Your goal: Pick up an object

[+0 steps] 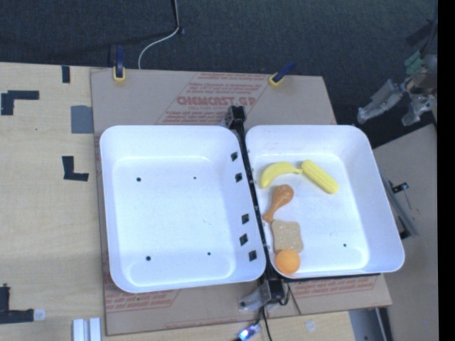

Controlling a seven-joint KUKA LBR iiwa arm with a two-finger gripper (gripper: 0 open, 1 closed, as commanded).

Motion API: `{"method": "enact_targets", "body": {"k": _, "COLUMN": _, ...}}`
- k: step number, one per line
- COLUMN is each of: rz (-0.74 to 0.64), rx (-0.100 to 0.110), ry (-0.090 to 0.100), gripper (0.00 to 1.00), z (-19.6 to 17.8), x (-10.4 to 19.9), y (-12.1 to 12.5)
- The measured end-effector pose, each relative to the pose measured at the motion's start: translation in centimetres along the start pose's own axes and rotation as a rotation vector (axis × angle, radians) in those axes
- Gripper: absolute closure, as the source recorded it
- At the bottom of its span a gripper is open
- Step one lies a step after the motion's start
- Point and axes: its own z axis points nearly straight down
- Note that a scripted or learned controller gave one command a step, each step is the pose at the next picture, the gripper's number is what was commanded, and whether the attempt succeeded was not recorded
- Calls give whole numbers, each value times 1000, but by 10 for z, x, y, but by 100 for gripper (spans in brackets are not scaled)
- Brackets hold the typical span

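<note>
The right bin (355, 190) holds several toy foods along its left side. A yellow banana (279, 172) lies next to a yellow corn cob (320, 177). Below them lie a brown drumstick (279, 201), a tan slice of bread (287, 235) and an orange (287, 262) in the front left corner. My gripper (387, 99) hangs at the far right, outside the right bin and beyond its back right corner, well away from every object. It is dim and partly cut off by the frame edge.
The left bin (170, 204) stands beside the right one, joined by a black divider strip (245, 190). Both rest on a cardboard sheet (213, 94) clamped at the back. A cable (167, 30) runs over the dark floor behind.
</note>
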Motion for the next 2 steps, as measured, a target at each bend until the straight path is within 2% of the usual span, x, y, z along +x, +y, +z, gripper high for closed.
{"method": "enact_targets", "body": {"k": 1, "rz": 1, "rx": 17, "ry": 3, "gripper": 100, "z": -1, "x": 1, "y": -1}}
{"method": "enact_targets", "body": {"k": 2, "rz": -8, "rx": 6, "ry": 6, "gripper": 100, "z": -103, "x": 83, "y": -27}}
